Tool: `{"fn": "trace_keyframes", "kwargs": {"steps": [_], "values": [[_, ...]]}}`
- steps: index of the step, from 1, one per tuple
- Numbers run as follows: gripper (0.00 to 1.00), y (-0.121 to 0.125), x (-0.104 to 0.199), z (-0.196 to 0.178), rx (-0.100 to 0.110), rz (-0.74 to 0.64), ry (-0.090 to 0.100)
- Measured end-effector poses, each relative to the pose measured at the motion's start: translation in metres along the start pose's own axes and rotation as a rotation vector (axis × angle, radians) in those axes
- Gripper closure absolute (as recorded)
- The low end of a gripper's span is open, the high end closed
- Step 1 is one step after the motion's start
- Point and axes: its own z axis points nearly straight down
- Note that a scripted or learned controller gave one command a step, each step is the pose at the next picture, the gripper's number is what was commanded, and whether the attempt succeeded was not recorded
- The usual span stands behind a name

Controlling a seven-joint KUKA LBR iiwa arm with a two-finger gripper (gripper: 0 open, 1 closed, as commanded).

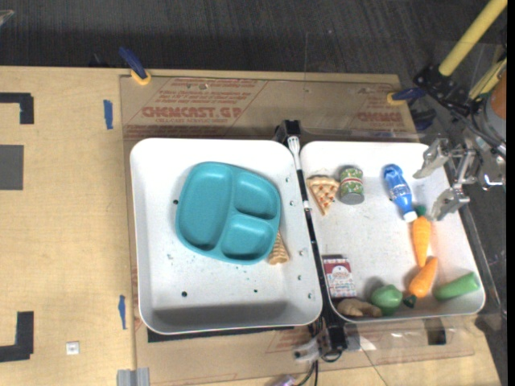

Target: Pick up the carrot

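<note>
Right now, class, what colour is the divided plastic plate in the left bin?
Teal blue divided plastic plate, shown in the camera view.

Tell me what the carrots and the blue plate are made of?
The two carrots look like plastic toys: smooth, evenly orange, slightly shiny. The blue plate looks like moulded plastic too: one flat teal colour, rounded dividers, soft matte sheen. That is a guess from looks alone.

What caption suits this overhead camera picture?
End effector hovers over the right bin, near a carrot; a teal divided plate fills the left bin.
</note>
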Motion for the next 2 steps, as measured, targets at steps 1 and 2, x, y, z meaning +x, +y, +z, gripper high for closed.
{"fn": "trace_keyframes", "kwargs": {"steps": [1,2], "values": [[0.0,0.0118,0.0663,0.1251,0.002,0.088,-0.006],[1.0,0.0135,0.0644,0.1158,0.003,0.086,-0.011]]}}
